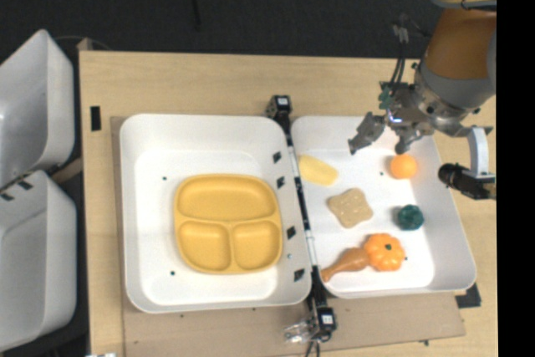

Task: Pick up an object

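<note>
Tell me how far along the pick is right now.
Nothing is lifted yet. The gripper hangs with open jaws over the right bin, beside the small orange ball. All the items lie on the bin floor, so the grasp and lift remain.

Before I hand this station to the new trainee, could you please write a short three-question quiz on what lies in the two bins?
1. True or false: the yellow three-compartment plastic tray lies in the left white bin.
2. Which item lies nearest the gripper? A) the small orange ball B) the dark green round piece C) the tan waffle-like square
3. Fill in: the pale yellow oval piece lies close to the ____ wall of the right white bin.

Key: 1 true; 2 A; 3 left.
</note>
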`<action>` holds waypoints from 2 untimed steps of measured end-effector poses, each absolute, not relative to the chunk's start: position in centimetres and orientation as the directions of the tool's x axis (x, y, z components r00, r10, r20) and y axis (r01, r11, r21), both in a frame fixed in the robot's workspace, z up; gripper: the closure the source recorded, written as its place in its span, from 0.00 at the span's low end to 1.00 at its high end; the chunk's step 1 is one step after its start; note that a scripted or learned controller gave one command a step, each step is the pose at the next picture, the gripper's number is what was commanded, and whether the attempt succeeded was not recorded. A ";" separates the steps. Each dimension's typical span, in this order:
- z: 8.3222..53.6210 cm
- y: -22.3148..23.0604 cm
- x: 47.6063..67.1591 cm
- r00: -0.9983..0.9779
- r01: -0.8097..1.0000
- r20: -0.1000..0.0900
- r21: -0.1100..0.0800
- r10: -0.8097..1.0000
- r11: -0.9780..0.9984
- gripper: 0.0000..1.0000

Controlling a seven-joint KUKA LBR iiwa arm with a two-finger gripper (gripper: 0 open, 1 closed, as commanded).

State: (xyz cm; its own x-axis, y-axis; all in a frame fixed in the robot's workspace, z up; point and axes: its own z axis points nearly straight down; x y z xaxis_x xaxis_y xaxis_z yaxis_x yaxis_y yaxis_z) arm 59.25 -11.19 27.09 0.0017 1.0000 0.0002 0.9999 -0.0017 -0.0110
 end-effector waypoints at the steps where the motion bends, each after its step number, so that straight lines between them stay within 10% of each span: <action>1: 27.8 -11.2 59.4 0.000 1.000 0.000 0.001 1.000 0.000 0.00; 2: 21.5 -11.3 59.7 0.001 1.000 -0.001 -0.004 1.000 -0.001 0.00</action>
State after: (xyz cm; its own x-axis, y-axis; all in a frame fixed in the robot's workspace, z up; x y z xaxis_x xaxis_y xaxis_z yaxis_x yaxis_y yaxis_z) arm 59.67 -11.27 21.47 0.0009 1.0000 -0.0013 1.0000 -0.0009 -0.0036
